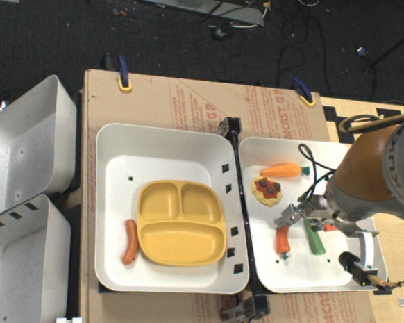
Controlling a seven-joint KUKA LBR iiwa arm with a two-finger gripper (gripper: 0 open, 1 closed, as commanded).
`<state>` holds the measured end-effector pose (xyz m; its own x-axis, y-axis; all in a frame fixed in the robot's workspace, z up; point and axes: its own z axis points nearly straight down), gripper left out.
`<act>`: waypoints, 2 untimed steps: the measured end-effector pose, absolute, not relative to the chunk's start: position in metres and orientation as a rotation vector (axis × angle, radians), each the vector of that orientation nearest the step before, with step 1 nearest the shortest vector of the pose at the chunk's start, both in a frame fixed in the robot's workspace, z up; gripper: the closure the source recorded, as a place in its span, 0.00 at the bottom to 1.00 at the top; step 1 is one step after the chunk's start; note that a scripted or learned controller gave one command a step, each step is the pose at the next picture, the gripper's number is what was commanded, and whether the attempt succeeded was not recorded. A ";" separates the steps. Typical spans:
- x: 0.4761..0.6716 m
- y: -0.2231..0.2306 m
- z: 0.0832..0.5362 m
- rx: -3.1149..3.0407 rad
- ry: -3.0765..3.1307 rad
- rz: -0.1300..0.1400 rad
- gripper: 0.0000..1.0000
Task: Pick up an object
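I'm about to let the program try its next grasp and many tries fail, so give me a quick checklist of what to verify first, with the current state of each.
1. Gripper is over the right bin: ok.
2. A target lies close: the red-orange piece sits just below the gripper, the green piece beside it: ok.
3. Something is already between the fingers: cannot tell.
4. Fingers open wide enough: cannot tell.
5. Other items stand apart from the target: carrot and small tart lie farther up the bin: ok.
6. Left bin's yellow tray and sausage are out of the arm's way: ok.

tray [181,223] in left bin [109,185], sausage [131,241] beside
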<state>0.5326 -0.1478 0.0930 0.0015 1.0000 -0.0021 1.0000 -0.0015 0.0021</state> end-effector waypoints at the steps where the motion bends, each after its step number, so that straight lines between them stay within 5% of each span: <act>1: 0.534 -0.149 0.105 2.220 2.211 0.003 1.00; 2: 0.536 -0.139 0.155 2.215 2.222 0.004 1.00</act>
